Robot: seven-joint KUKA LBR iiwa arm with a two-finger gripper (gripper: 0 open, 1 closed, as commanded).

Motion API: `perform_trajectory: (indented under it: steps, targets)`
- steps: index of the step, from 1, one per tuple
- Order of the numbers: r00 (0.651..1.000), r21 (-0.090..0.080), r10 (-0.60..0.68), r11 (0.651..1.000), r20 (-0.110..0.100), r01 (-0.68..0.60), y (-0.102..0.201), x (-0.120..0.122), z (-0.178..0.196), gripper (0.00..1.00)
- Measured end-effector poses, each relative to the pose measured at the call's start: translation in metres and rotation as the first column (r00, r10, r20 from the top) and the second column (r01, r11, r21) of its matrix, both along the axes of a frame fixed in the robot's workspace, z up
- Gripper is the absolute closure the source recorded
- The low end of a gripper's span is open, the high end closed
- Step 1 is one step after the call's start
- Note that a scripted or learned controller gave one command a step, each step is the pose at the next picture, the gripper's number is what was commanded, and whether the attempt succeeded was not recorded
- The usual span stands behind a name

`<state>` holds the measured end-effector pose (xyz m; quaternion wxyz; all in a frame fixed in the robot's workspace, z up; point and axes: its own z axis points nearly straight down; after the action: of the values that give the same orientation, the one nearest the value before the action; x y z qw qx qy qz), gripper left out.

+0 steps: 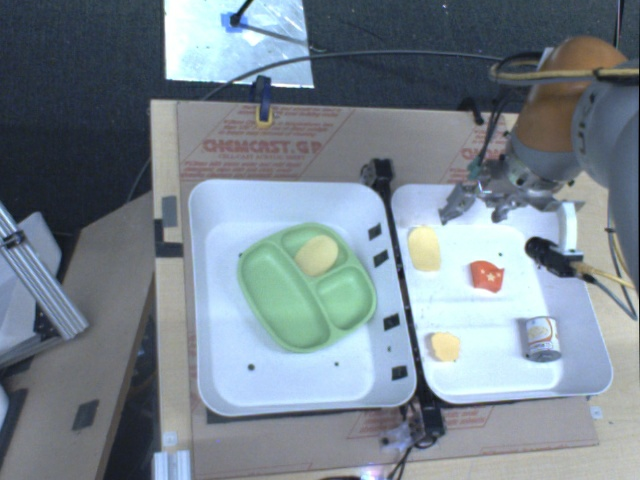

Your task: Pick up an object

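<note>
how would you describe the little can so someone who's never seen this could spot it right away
Look in the right-hand white bin, at its near right corner. The small can stands there, apart from the rest. It alone is a metal cylinder with a label; its neighbours, the red piece and two yellow pieces, are soft-looking and lie flat.

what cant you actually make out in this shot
- Gripper, camera view: too small and blurred against the right bin's far wall to tell its state.
- Can: label too small to read.
- Arm: cut off by the right edge.
</note>
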<state>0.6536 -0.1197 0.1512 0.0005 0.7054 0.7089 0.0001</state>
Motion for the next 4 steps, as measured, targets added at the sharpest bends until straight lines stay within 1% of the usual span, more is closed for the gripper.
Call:
perform_trajectory:
  steps: [1, 2, 3, 4]
  targets:
    - [1.0, 0.0, 0.002, 1.0, -0.001, -0.002, 0.005, 0.01, -0.049, 0.0]
    - [1.0, -0.001, 0.003, 1.0, 0.005, -0.003, 0.005, 0.011, -0.036, 1.0]
    - [1.0, 0.0, -0.001, 1.0, 0.003, 0.001, 0.007, 0.003, 0.013, 1.0]
    - [1.0, -0.001, -0.003, 1.0, 0.006, 0.003, -0.003, 0.006, 0.065, 1.0]
